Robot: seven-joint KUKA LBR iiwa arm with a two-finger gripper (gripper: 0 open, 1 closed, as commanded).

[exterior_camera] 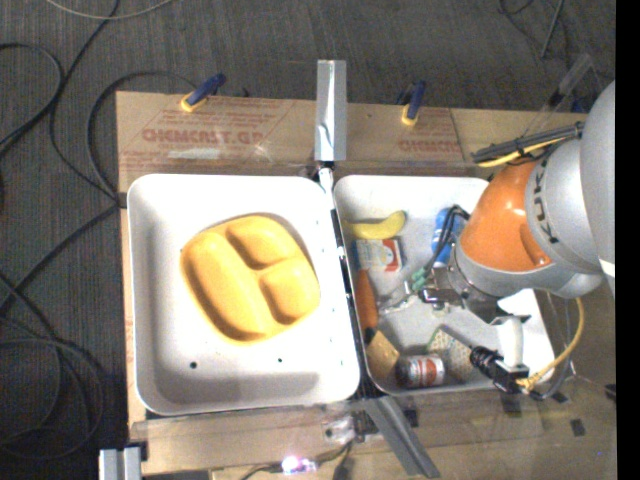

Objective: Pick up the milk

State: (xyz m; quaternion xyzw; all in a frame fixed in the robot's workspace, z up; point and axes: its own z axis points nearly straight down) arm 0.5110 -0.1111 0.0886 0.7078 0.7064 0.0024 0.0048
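the gripper (pixel 425 290) hangs low in the right bin (pixel 520 190), just beside the milk (pixel 381 256), likely lining up a grab. claw state: cannot tell. the yellow tray (pixel 250 276) sits alone in the left bin (pixel 160 268).

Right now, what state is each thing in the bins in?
Yellow divided plate: lying flat in the left bin.
Banana: lying near the right bin's far wall.
Milk carton: lying just below the banana, not held.
Can: on its side near the front wall.

Dark grey carpet floor (pixel 80 388), loose black cables (pixel 40 298), cardboard-topped bench (pixel 230 133)
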